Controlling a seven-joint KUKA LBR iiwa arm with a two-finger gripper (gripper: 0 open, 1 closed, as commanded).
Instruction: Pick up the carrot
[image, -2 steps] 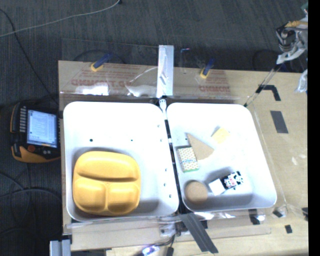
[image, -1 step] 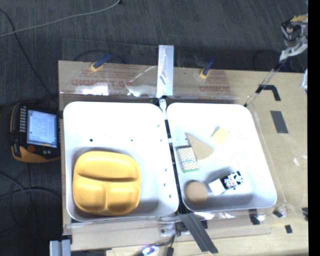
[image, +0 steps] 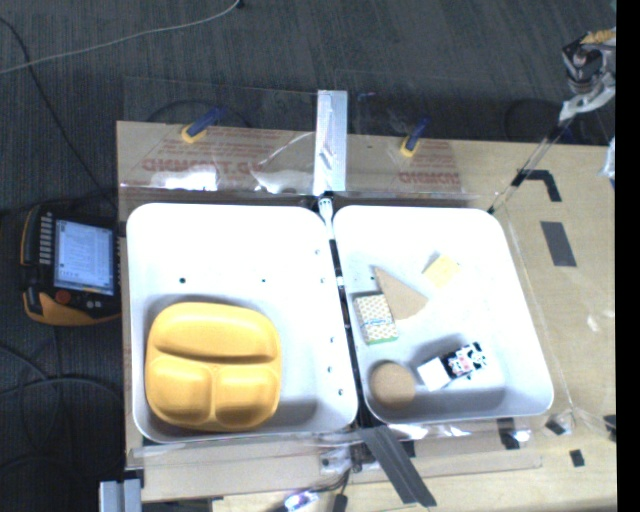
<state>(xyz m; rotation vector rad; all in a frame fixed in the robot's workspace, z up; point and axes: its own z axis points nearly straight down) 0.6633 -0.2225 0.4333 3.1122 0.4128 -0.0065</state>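
The carrot (image: 402, 293) is probably the tan tapered wedge near the middle of the right bin (image: 520, 330); its colour is washed out, so this is uncertain. It touches a patterned card (image: 375, 318) on the side toward the left bin. Risk: a descent may catch the card instead, or the flat wedge may slip out. A brown ball (image: 392, 383) sits at the front wall. Whether the fingers are spread cannot be told.

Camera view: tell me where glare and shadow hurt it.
Camera view: bright light washes out the right bin floor, fading its small pieces; the yellow tray throws a soft shadow in the left bin; the small toy looks blurred.
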